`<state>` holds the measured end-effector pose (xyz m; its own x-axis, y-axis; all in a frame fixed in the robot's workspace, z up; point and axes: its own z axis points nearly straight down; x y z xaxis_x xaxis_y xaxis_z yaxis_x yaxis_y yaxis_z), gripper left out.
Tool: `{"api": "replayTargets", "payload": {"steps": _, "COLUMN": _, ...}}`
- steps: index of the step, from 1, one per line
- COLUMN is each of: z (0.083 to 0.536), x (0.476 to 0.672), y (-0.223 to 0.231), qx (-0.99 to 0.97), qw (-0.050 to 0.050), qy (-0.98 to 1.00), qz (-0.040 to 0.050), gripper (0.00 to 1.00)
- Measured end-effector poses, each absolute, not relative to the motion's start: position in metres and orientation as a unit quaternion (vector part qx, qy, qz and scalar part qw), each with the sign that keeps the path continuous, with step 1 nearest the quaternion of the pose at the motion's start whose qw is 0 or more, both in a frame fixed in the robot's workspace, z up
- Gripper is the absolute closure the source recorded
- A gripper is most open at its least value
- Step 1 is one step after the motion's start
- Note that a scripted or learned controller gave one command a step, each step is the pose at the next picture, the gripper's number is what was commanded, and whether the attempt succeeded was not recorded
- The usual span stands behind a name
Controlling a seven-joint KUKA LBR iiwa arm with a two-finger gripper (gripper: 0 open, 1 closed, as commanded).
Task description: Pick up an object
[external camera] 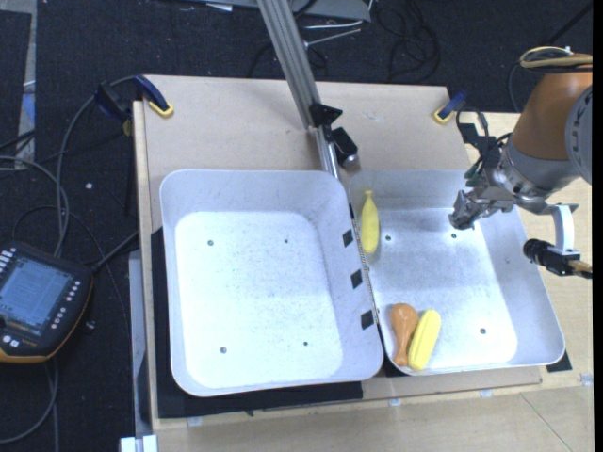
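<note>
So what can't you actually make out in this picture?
- Gripper: too small and dark to tell its fingers' state.
- Arm: cut off by the right edge.
- Orange thing: partly covered by the yellow one beside it; what they are is unclear.

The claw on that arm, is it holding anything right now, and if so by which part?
Nothing is held. The gripper hangs over bare floor of the right bin, apart from the yellow piece and the orange and yellow pair.

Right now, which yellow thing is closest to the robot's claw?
The yellow banana lying alone against the right bin's left wall. The gripper hovers level with it, while the other yellow piece lies beside the orange thing at the front edge.
</note>
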<state>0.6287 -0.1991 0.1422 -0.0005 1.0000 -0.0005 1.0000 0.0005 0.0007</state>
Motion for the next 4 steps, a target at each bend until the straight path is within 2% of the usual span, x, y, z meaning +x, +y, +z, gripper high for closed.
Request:
{"api": "replayTargets", "payload": {"steps": 3, "z": 0.293, "x": 0.64, "y": -0.192, "qx": 0.707, "qw": 0.002, "qy": 0.707, "qz": 0.0012, "gripper": 1.0}}
{"api": "replayTargets", "payload": {"steps": 4, "z": 0.278, "x": 0.627, "y": -0.15, "qx": 0.706, "qw": 0.0, "qy": 0.708, "qz": 0.0001, "gripper": 1.0}}
